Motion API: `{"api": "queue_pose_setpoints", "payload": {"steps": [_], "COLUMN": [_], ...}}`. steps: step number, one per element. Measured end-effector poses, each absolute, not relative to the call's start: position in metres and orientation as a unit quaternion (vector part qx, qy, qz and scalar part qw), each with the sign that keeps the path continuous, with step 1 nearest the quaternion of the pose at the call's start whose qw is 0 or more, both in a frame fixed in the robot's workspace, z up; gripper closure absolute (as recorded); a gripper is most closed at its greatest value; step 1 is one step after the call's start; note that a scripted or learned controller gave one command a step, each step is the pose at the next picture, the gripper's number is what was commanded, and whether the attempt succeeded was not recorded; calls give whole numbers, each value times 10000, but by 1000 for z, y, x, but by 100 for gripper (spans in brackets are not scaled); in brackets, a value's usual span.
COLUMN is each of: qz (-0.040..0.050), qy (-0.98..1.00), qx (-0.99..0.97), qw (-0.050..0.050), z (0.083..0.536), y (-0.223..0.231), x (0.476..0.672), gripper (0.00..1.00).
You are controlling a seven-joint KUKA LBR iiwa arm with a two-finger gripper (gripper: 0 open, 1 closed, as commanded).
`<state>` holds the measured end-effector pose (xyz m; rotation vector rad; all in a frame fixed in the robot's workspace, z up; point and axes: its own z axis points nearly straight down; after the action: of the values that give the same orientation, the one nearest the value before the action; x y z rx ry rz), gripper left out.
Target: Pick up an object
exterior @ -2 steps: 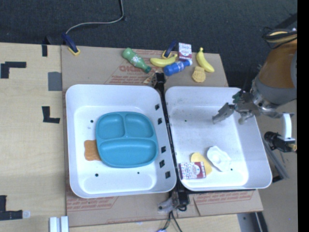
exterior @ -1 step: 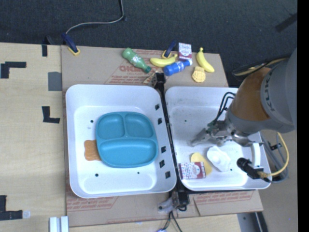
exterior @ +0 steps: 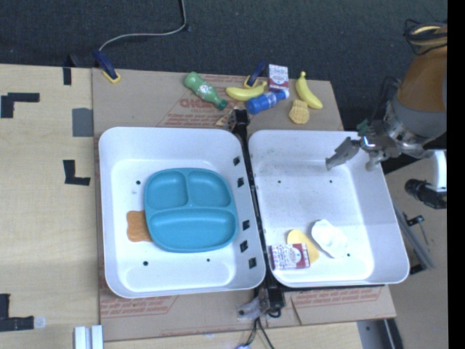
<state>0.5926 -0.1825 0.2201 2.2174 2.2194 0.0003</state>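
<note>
Toast-coloured flat piece [exterior: 136, 226] sits in left bin [exterior: 116, 195], touching the left edge of the blue divided plate [exterior: 191, 209]. Right of that plate, in right bin [exterior: 378, 217]: small red carton [exterior: 288, 257], yellow piece [exterior: 299, 243], white object [exterior: 330, 238], all clustered near the front wall. Gripper [exterior: 354, 158] is over the right bin's far right corner, fingers spread, nothing between them.

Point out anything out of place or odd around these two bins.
Several toys lie outside the bins on the cardboard behind them: a green bottle, two bananas and a blue bottle. In the left bin, an orange piece sits half-tucked under the blue plate.
</note>
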Motion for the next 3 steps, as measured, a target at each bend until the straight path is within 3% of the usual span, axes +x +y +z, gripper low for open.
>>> {"api": "queue_pose_setpoints", "payload": {"steps": [1,2,3], "qz": [-11,-5,21], "qy": [7074,7077,7075], "qx": [7068,7066,7067], "qw": [-23,-15,34], "z": [101,95,87], "y": [-161,-92,-94], "x": [546,507,486], "gripper": [0,0,0]}}
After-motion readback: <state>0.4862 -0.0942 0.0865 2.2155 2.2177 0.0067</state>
